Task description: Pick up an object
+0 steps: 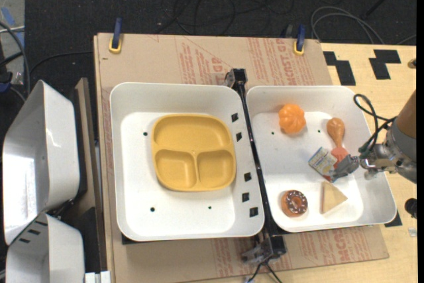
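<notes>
A small grey-and-blue packet [322, 160] lies in the right bin [377, 209], near its middle, with a red piece at its right edge; any print on it is too small to read. The gripper [344, 166] reaches in from the right and sits against that red edge, but whether its fingers are apart or closed on anything cannot be made out.

Around the packet lie an orange fruit-shaped toy [291, 118] toward the back, a brown drumstick toy [336, 128] just right of it, a chocolate doughnut with sprinkles [294, 203] at the front and a tan wedge [332, 198] beside it.

The left bin [126, 162] holds a yellow three-compartment tray [194, 152]. Both bins rest on a cardboard sheet [199, 56] bearing reversed red printing, not legible here, held at the far edge by two blue-and-yellow clamps [116, 36].
</notes>
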Tool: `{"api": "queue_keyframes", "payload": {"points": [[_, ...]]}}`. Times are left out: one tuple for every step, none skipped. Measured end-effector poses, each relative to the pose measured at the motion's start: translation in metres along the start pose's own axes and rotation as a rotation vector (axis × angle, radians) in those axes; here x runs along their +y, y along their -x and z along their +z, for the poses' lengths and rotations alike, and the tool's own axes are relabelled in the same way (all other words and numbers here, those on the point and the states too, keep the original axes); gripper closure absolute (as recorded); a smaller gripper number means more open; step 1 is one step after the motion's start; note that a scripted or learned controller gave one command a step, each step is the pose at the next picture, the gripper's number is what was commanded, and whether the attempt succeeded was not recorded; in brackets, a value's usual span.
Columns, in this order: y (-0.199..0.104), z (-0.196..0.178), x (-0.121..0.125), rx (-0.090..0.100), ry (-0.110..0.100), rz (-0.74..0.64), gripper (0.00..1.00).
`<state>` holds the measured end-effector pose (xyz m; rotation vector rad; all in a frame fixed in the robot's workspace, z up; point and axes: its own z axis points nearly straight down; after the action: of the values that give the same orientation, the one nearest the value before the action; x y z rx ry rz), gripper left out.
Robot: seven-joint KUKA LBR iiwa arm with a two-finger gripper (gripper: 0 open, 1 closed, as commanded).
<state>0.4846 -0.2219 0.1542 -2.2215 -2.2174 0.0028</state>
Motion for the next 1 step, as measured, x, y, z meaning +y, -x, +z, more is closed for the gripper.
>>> {"api": "queue_keyframes", "payload": {"points": [[-0.0004,0.0445,-0.0057,0.001,-0.001,0.0,0.0]]}}
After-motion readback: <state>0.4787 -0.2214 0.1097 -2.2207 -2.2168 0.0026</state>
